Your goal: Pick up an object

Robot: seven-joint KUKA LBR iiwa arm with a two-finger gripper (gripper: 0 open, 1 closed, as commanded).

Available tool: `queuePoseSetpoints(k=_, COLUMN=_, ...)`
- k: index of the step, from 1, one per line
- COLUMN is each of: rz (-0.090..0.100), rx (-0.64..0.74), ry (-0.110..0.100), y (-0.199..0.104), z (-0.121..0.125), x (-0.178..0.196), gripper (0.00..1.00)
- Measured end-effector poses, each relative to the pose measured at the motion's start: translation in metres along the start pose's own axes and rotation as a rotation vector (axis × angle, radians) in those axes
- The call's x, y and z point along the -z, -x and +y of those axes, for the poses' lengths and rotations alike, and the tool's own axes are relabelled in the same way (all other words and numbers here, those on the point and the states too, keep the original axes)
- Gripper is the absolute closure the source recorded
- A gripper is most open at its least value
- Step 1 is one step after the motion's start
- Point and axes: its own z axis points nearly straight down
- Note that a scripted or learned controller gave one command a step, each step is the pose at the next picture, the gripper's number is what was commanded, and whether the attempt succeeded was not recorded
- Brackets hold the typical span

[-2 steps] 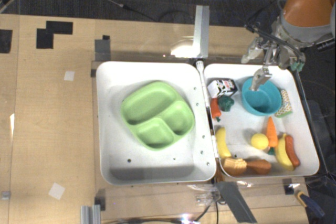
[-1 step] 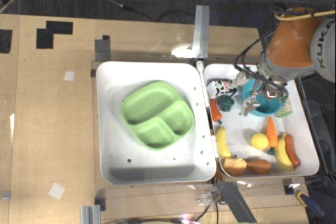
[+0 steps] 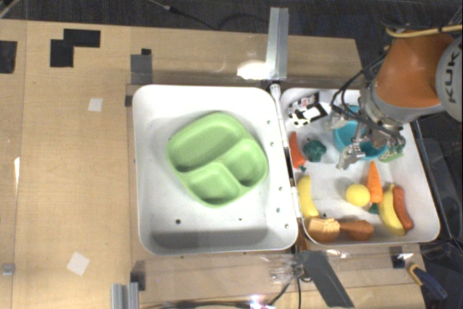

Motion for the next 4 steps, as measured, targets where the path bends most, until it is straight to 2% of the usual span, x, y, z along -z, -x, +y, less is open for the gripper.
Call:
queuePoseSetpoints(k=1, rz=0.036, rx=0.106, ry=0.016, y=-0.067, z=0.005, x=-0.016, gripper=0.0)
queuePoseSetpoints(k=2, rz=0.02, rx=0.112, ry=0.012, y=-0.06, z=0.005, x=-0.001, gripper=1.0)
queuePoseSetpoints(k=3, rz=0.022, rx=0.112, ry=0.012, y=-0.06, z=0.006, x=-0.001, gripper=0.0)
queuePoseSetpoints(k=4, rz=0.032, rx=0.11, ry=0.016, y=-0.076, z=0.006, x=-0.015, gripper=0.0)
